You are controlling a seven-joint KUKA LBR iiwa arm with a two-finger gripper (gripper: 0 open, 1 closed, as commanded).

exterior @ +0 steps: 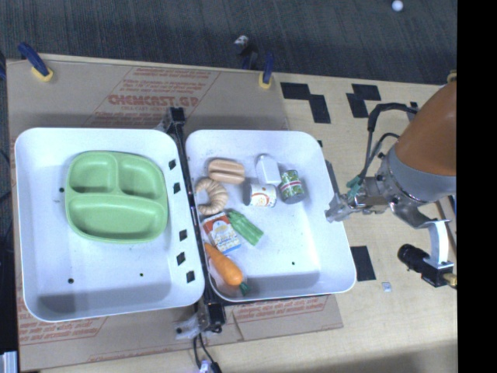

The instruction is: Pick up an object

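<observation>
Two shallow white bins stand side by side on the counter (388, 325). The left bin (23, 208) holds a green plate (116, 196) with three compartments; the plate lies flat in the upper half of this bin and is near its left wall. The right bin (307, 243) touches the left one along a black joint (183, 200). Under both bins lies a brown cardboard sheet (155, 92) with red printed letters. One blue clamp (36, 62) holds its far left corner, and a second blue clamp (266, 70) sits at its far right edge. Black square marks (307, 99) are on the counter beyond the right bin. Behind the counter is a dark floor (155, 14), where a small white ball (397, 6) lies.
</observation>
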